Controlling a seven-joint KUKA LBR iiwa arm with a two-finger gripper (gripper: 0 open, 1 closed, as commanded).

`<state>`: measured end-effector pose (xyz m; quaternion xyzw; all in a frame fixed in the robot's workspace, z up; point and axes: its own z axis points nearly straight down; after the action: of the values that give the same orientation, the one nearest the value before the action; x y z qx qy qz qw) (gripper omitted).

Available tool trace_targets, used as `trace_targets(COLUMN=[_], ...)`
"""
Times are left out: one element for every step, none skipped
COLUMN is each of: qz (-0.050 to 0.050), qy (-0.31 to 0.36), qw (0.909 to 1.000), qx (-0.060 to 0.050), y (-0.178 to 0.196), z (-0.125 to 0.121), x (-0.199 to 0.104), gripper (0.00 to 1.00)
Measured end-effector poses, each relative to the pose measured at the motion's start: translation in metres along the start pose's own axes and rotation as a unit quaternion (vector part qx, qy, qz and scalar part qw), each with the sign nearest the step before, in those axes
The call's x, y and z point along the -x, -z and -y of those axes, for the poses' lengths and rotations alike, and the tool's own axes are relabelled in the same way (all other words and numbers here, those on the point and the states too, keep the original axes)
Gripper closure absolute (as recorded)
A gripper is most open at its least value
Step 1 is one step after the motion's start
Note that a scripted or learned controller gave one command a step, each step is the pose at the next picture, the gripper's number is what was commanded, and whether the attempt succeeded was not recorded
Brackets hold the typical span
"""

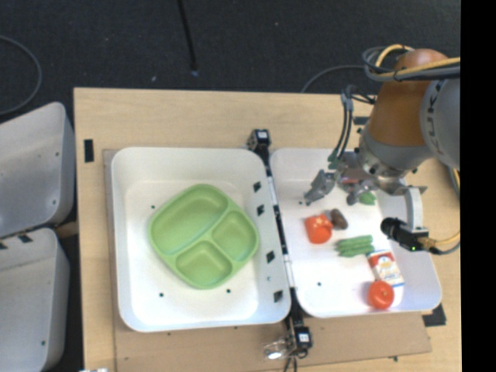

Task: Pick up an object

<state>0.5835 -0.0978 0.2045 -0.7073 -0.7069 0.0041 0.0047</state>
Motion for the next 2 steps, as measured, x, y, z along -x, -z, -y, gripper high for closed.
trace_targets(qz=[0.001,0.001], qy=[0.001,0.000], qw=[1.0000,1.0000], qx=[0.006,0.004], y=[0.007,-0.056], z=[-0.003,-0.003], x=[0.000,0.005], gripper=[0.00,0.00])
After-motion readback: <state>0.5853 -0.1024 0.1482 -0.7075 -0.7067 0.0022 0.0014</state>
